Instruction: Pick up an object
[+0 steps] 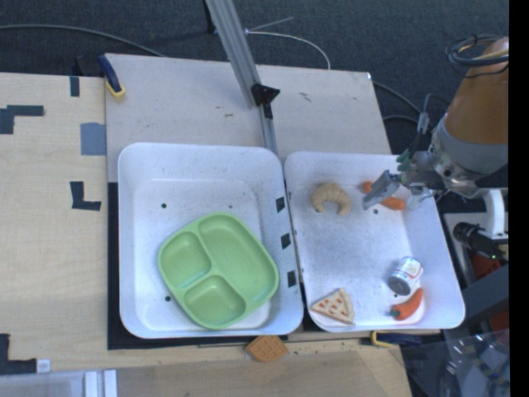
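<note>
My gripper (383, 191) hangs over the far right corner of the right bin (355, 246). A small orange item (395, 204) lies right under it, partly hidden, with an orange bit showing on the gripper's other side; I cannot tell if they touch. A tan croissant (331, 197) lies to the gripper's left. At the near right of the bin are a small silver can (405, 274) on its side and an orange-red pepper (409, 304). A triangular sandwich slice (333, 306) sits at the near left corner.
The left bin (149, 188) holds a green divided plate (217, 269). A round brown cookie (266, 348) lies on the bench in front of the bins. A grey metal pole (235, 40) slants down to the bins' shared far edge.
</note>
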Motion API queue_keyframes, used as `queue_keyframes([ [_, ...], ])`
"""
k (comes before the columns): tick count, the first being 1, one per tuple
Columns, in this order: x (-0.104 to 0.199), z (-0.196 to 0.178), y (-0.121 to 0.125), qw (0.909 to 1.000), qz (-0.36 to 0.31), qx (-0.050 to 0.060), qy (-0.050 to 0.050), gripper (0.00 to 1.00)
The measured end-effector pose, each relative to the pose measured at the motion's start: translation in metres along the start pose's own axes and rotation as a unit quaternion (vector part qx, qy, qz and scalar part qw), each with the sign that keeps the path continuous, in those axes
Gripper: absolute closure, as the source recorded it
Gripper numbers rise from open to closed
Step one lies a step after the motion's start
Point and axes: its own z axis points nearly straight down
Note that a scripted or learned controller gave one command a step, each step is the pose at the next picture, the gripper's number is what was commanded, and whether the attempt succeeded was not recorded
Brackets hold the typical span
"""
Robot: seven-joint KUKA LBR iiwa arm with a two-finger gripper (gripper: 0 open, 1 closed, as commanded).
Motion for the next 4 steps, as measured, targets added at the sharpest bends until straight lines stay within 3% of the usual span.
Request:
queue_keyframes([
  [1, 0.0, 0.0, 0.0, 1.0, 0.0, 0.0, 0.0, 0.0],
  [3, -0.005, 0.114, -0.009, 1.0, 0.001, 0.004, 0.001, 0.0],
  [4, -0.005, 0.156, -0.008, 1.0, 0.0, -0.001, -0.001, 0.0],
])
